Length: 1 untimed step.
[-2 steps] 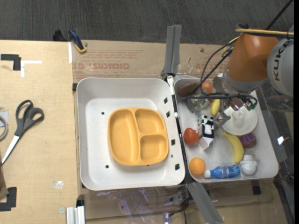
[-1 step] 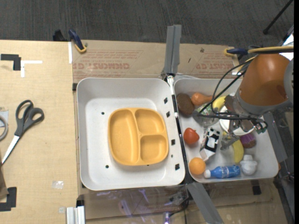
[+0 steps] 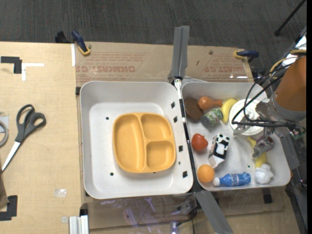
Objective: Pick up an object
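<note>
Hand (image 3: 263, 145) was low in the right bin (image 3: 278, 177), near its far-right side, over a yellow item (image 3: 260, 159) — prob. a banana, long axis running roughly top-to-bottom of the view w/ slight tilt. Couldn't tell if the fingers were spread or pressed together; too small & cluttered there.

Other stuff in the right bin: blue bottle (image 3: 233, 180) lying on its side along the near wall, long axis left-right, cap end toward the orange ball (image 3: 205, 173); label on it unreadable. Black/white cow toy (image 3: 220, 146) mid-bin, red tomato (image 3: 199, 142) just left of it, brown drumstick-shaped piece (image 3: 208, 102) & 2nd banana (image 3: 228, 108) near the far wall, white lump (image 3: 263, 174) in the near-right corner.

Left bin (image 3: 92, 145) held a yellow 3-compartment plate (image 3: 144, 142).

Cardboard sheet (image 3: 126, 65) behind the bins carried red print, upside down, not fully legible. Counter (image 3: 34, 179) was light wood; scissors (image 3: 24, 126) lay on it at left. Dark carpet floor (image 3: 146, 9) beyond.
</note>
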Motion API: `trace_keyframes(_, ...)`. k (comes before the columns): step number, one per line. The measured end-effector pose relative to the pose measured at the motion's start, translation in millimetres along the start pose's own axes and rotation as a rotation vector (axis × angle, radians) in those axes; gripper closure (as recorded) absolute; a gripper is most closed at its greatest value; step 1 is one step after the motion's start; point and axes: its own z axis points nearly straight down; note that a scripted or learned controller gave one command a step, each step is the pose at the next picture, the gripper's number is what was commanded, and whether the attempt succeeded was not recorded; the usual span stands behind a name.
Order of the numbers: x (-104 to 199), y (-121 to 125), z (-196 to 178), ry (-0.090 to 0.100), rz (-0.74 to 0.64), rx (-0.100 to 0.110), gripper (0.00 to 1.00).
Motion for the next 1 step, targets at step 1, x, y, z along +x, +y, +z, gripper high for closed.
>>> trace_keyframes(1, -1.6, -0.8, -9.8, -0.005, 0.002, 0.003, 1.00)
